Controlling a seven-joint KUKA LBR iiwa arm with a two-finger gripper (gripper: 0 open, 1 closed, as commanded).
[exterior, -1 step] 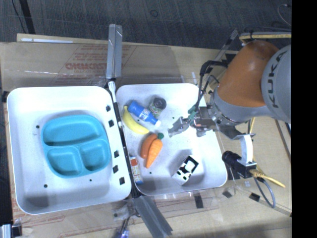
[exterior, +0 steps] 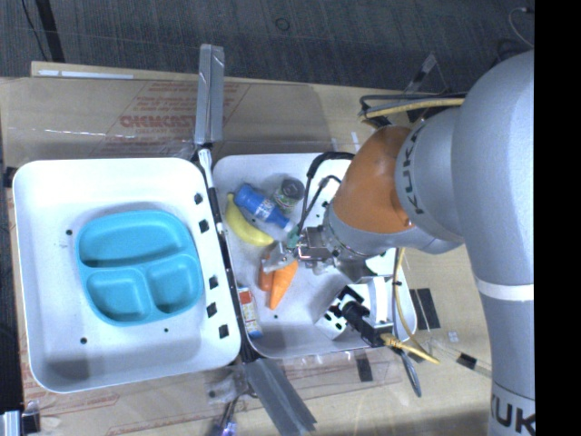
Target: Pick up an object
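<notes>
In the right bin (exterior: pixel 300 339) lies an orange carrot (exterior: pixel 280 285), pointing down and to the left. My gripper (exterior: pixel 292 252) is low in this bin, right at the carrot's upper end, and the wrist hides how it meets the carrot. Up and to the left of the gripper, a blue bottle (exterior: pixel 259 204) rests against a yellow banana (exterior: pixel 249 229). A small grey round thing (exterior: pixel 290 189) sits near the bin's far wall.
The left bin (exterior: pixel 45 243) holds a blue divided tray (exterior: pixel 138 263). A small red and white tube (exterior: pixel 246 308) lies along the right bin's left wall. The arm (exterior: pixel 399 189) covers the right half of that bin.
</notes>
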